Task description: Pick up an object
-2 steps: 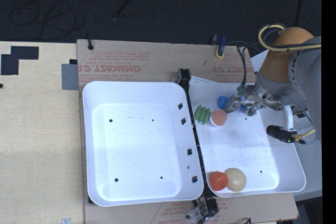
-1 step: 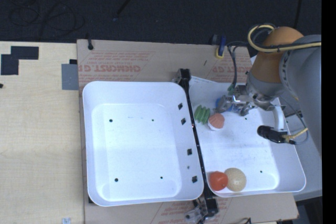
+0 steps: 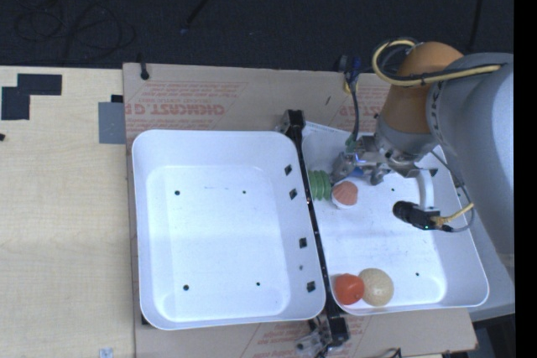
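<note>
Hovering beside a pink ball point(image 3: 345, 194) at the right bin's point(image 3: 404, 252) left edge, the gripper point(image 3: 360, 166) hides whether it is closed.

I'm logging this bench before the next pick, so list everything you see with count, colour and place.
left bin: one, white, on the cardboard
right bin: one, white, beside it
cardboard: one, brown, under both bins
ridged thing: one, green, right bin, by divider
pink ball: one, pink, right bin, beside the ridged thing
red thing: one, red-orange, right bin's near edge
cream ball: one, cream, beside red thing
arm: one, grey and orange, right
gripper: one, silvery, by the pink ball
</note>
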Controlling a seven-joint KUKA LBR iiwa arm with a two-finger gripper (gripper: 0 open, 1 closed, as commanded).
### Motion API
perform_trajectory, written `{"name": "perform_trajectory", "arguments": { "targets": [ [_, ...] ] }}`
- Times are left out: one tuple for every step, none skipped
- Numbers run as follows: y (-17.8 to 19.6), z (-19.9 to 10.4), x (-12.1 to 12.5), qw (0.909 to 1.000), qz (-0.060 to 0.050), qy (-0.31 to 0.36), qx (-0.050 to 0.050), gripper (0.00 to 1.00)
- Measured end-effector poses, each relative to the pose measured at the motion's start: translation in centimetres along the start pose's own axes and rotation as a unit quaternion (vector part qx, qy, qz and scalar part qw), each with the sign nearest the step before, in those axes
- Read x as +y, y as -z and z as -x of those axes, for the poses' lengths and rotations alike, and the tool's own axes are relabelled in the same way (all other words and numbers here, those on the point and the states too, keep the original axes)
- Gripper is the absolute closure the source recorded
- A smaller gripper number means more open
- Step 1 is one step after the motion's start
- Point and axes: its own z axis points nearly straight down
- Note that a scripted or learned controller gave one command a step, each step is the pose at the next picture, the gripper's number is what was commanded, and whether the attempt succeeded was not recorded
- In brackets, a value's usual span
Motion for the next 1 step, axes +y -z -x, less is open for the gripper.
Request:
{"name": "perform_trajectory", "arguments": {
  "targets": [
    [0.92,-0.10,-0.03,1.0000,-0.002,-0.003,0.005,1.00]
  ]
}}
